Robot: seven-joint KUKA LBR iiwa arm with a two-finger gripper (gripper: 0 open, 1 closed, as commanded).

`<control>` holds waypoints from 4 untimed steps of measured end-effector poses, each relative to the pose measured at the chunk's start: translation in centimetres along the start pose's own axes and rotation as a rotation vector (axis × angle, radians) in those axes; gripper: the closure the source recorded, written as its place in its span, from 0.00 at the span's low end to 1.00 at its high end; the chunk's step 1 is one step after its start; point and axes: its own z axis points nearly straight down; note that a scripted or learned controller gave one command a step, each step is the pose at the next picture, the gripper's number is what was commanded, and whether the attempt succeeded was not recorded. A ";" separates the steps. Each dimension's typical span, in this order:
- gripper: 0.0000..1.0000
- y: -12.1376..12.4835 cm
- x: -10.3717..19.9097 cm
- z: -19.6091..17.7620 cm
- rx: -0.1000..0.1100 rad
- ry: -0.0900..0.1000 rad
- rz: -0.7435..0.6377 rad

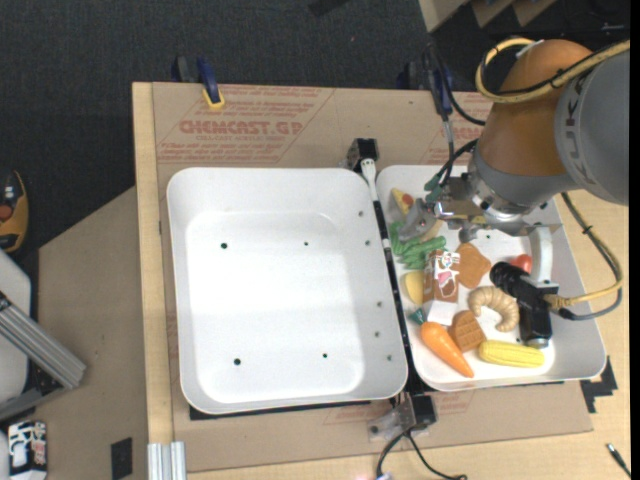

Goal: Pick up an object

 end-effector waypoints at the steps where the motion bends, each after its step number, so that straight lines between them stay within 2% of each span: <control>1: 0.00 1.5 0.1 -12.9 -0.006 -0.002 0.005; 2: 0.00 2.9 -1.4 -33.2 -0.011 -0.004 0.006; 3: 1.00 2.9 -1.3 -33.2 0.005 -0.004 0.006; 4: 1.00 -1.1 4.0 -18.2 0.031 0.002 0.003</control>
